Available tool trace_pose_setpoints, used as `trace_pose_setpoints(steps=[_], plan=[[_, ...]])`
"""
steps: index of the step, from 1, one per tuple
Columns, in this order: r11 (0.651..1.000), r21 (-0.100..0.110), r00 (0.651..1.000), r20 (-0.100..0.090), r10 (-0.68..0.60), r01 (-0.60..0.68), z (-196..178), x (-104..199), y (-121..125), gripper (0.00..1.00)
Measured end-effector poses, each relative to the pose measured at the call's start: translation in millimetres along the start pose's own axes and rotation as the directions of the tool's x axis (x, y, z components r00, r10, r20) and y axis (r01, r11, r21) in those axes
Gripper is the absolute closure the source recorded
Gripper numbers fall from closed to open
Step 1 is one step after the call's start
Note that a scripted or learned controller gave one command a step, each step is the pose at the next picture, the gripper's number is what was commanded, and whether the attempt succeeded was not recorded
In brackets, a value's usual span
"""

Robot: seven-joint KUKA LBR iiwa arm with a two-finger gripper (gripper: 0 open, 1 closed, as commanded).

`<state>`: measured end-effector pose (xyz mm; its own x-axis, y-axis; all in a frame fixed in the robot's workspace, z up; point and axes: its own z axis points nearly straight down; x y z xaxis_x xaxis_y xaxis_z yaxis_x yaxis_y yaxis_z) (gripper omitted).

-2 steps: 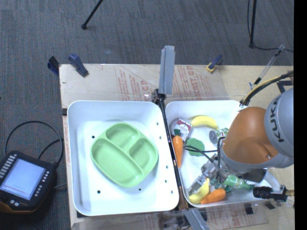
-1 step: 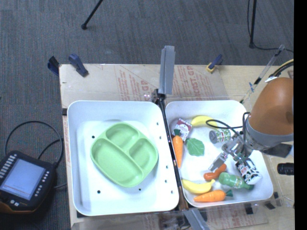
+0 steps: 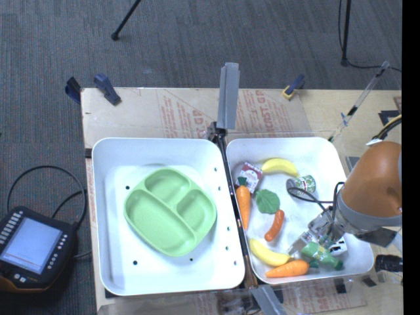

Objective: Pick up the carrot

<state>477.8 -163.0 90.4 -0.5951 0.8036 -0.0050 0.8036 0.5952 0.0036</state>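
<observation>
1. A green divided plate [image 3: 170,210] is held in the left bin [image 3: 105,176].
2. Bananas, a sausage [image 3: 275,225] and two carrots are held in the right bin [image 3: 328,151].
3. One carrot [image 3: 243,205], orange and tapered, is seen beside the divider; whether the gripper [image 3: 314,238] is open cannot be told.
</observation>
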Motion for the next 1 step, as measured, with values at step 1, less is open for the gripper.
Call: trace_pose_setpoints(steps=[1], plan=[[0.999,0.01,0.999,-0.002,0.039,-0.039,3.0,56.8,37.6,0.0]])
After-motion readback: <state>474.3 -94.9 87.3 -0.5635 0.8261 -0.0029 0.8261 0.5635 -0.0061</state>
